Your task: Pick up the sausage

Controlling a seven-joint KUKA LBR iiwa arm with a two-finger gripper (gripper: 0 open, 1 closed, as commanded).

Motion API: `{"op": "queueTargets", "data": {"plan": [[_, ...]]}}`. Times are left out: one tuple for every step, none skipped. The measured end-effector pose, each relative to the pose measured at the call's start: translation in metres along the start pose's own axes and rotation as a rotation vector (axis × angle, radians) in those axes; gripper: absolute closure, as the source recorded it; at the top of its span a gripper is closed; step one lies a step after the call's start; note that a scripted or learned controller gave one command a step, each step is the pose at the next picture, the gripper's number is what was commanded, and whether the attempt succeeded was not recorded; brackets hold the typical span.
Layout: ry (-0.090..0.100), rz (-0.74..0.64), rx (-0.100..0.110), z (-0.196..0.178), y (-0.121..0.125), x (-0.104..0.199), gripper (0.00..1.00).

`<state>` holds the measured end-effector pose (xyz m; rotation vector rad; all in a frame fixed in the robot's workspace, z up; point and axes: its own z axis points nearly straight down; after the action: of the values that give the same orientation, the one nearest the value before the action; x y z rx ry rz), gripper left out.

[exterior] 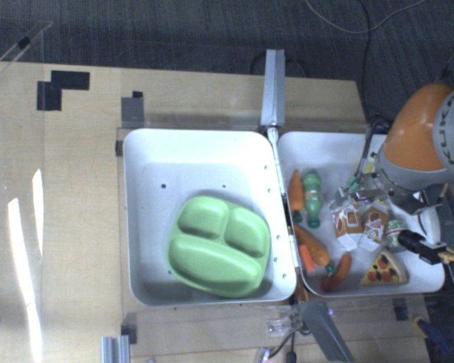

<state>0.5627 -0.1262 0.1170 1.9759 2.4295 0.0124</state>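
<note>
Farthest left, the shallow white left-hand bin (136, 203) holds one thing, a pale green moulded plastic tray with three rounded compartments (219, 244). It lies towards the near wall and well away from the task.

Across the divider, the white right-hand bin (325, 146) is crowded. A slim orange toy carrot (296, 191) lies along the divider wall. A small green plastic bottle (312, 199) sits just beside it, and a second orange-red carrot-like piece (310, 246) slants below them.

The short reddish-brown sausage (339, 269) rests near the front wall. Its lower end is close to that second piece, and a yellow pizza slice toy (384, 268) lies to its right. It is tilted rather than flat along the wall, so a grasp across its middle looks possible, though its neighbours leave little room.

Above the sausage sits a crumpled white-and-orange snack packet (359, 225). The gripper (361, 191) hangs over the packet's upper edge, not over the sausage. Whether it is open or closed cannot be told from here, and nothing is visibly held.

The grey arm with its orange band (416, 138) reaches in from the right, so I judge that the approach is not yet lined up.
</note>
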Motion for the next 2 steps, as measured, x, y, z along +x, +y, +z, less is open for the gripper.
{"op": "queueTargets", "data": {"plan": [[0.0,0.0,0.0,0.0,0.0,0.0,0.0],[0.001,-0.133,0.006,-0.003,-0.067,-0.032,0.0]]}}
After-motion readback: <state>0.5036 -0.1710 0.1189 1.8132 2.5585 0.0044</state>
